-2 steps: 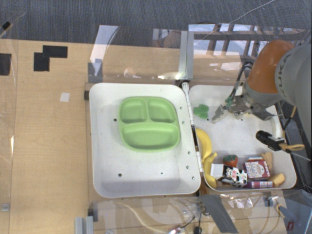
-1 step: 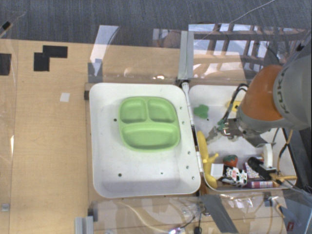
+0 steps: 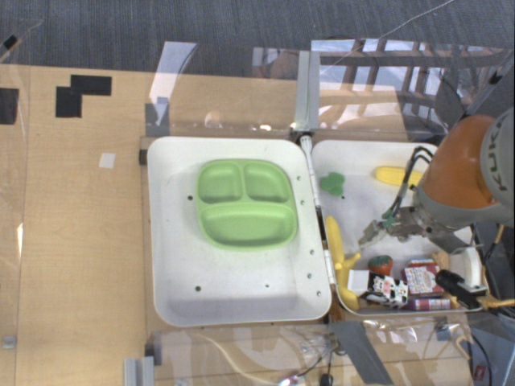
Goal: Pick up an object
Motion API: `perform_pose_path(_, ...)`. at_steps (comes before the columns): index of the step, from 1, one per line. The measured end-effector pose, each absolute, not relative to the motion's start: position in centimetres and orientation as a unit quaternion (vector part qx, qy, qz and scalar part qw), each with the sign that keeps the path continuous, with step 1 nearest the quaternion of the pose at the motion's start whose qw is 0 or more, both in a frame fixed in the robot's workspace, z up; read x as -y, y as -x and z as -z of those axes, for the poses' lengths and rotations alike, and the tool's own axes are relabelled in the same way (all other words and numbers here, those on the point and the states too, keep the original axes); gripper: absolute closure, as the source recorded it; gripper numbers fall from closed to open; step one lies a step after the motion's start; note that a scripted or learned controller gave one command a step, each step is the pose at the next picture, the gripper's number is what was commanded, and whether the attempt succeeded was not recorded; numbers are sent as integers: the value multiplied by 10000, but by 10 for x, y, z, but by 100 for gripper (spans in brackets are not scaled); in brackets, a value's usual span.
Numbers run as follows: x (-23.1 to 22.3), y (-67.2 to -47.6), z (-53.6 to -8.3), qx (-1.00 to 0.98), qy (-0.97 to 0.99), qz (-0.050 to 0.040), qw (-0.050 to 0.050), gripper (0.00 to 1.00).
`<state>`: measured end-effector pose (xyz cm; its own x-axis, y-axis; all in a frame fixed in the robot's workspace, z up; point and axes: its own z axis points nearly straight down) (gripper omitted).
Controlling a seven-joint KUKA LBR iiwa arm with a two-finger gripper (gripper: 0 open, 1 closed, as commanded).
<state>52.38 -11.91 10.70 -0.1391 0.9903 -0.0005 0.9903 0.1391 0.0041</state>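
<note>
arm: your grey arm with its orange band (image 3: pixel 455 167) comes in from the right and leans over the right bin (image 3: pixel 354 163).
gripper: you will find the gripper (image 3: pixel 376 233) low over the middle of the right bin, its thin fingers (image 3: pixel 370 233) spread apart with nothing between them.
objects to pick: you have them all in the right bin. a small green piece (image 3: pixel 332 184) sits near the upper left corner, a yellow object (image 3: pixel 392 175) lies near the top wall, partly behind the arm, and a long yellow banana-like piece (image 3: pixel 335 242) lies along the left wall.
front clutter: along the near wall you see a small red and green item (image 3: pixel 381 263), a black-and-white piece (image 3: pixel 386 287) and a printed packet (image 3: pixel 420 278), all crowded together just below the gripper.
left bin: the left bin (image 3: pixel 173 280) holds a green divided tray (image 3: pixel 245 203), lying flat near its middle, well apart from the gripper.
</note>
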Motion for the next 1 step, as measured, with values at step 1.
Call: perform_pose_path(1, 98, -494, -92, -7594, -6504, -59, 117, 0)
